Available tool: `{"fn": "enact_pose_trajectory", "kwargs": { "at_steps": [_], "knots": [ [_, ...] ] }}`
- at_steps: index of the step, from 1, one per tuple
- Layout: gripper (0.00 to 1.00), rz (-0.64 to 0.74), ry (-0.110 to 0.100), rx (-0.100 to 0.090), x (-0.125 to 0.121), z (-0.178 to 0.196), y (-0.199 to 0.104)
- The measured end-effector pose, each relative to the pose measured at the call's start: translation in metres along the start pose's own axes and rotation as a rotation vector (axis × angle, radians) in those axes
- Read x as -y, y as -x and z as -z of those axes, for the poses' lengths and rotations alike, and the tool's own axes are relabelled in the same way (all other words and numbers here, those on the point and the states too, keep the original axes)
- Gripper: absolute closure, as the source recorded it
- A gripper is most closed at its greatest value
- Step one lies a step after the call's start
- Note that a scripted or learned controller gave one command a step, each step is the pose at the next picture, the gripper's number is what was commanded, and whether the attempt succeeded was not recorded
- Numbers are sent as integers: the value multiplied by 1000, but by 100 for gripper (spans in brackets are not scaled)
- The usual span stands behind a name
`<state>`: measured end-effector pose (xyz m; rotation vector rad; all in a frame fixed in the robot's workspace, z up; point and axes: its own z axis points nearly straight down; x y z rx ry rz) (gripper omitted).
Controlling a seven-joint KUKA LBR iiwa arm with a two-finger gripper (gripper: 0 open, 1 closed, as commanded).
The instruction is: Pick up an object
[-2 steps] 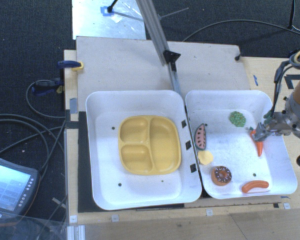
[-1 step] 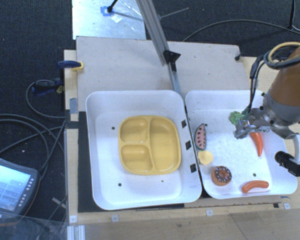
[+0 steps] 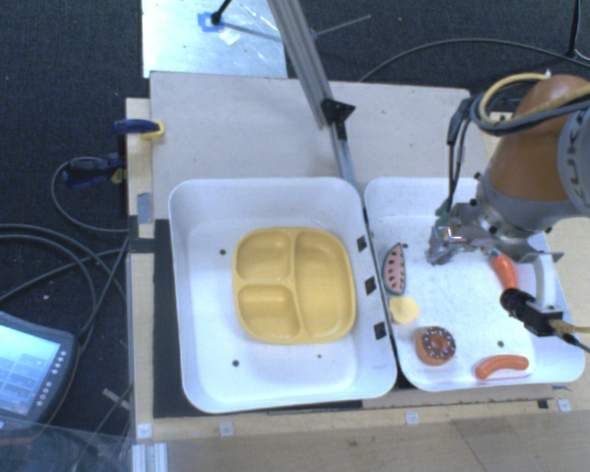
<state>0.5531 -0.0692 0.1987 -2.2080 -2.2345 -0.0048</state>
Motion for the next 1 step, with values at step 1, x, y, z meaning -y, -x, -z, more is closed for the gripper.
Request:
{"fn": "enact_pose_trajectory", "kwargs": {
  "at_steps": [1],
  "knots": [
    [100, 1, 1, 0, -20, -2, -57]
  ]
}}
